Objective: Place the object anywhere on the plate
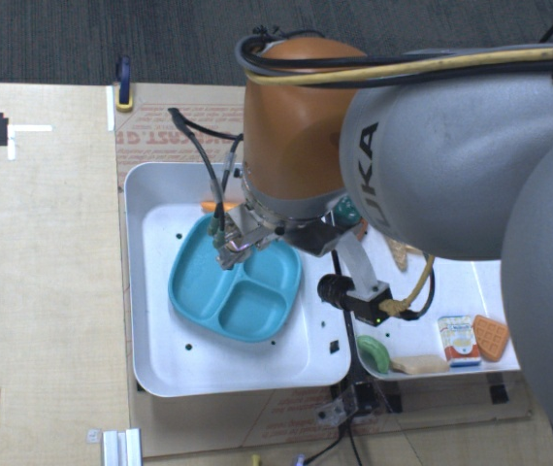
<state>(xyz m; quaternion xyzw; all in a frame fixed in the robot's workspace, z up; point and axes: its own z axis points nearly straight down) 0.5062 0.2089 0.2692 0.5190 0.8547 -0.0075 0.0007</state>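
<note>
A light blue divided plate [247, 309] lies tilted in the left white bin [165, 362]. My gripper [230, 250] hangs over the plate's upper edge, under the big orange and grey wrist that hides much of the bin's back. A small orange object [208, 205] peeks out just behind the gripper, at the plate's far rim. I cannot make out whether anything sits in the gripper.
The right bin [471, 369] holds a green piece [374, 355], a beige piece [418, 364], a small carton [459, 340] and an orange waffle-like piece [491, 336]. Black cables [194, 139] loop near the wrist. Bare wooden bench lies to the left.
</note>
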